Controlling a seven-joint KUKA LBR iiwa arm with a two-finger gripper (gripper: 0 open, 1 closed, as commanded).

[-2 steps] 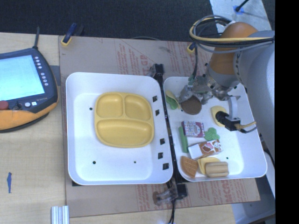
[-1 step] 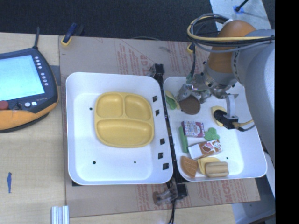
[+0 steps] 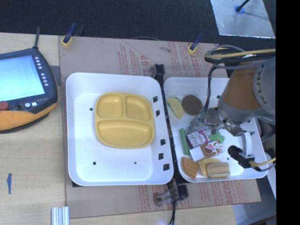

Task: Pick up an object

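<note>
so the stuff to grab is all piled in the right bin [image 3: 173, 86]: a red and white packet [image 3: 198, 138] in the middle, a second little packet [image 3: 212, 149] just below it, a green stick [image 3: 183, 141] on its left side, a green bit [image 3: 217, 138] on its right, a brown disc [image 3: 191, 104] and a pale yellow wedge [image 3: 176, 107] up top, and a waffle-looking piece [image 3: 190, 167] plus a tan bun thing [image 3: 217, 169] along the bottom edge.

the hand [image 3: 204, 120] sits right over the top end of the red packet, so the nearest pick is basically straight under it and a hair toward the lower left. the packet's long axis runs roughly up-down in view, tilted a little. the disc is just up-left of the hand. can't tell if the hand is spread or pinched, the wrist blocks it, and nothing visibly sits in it.

the arm [image 3: 243, 88] covers the right part of that bin. the left bin [image 3: 75, 125] holds a yellow divided tray [image 3: 124, 120]. a pendant [image 3: 23, 88] with a lit screen lies on the table [image 3: 28, 172] far left.

labels: both packets have print but it's too small to read. the cardboard [image 3: 136, 55] under the bins has faded red lettering, also unreadable.
</note>
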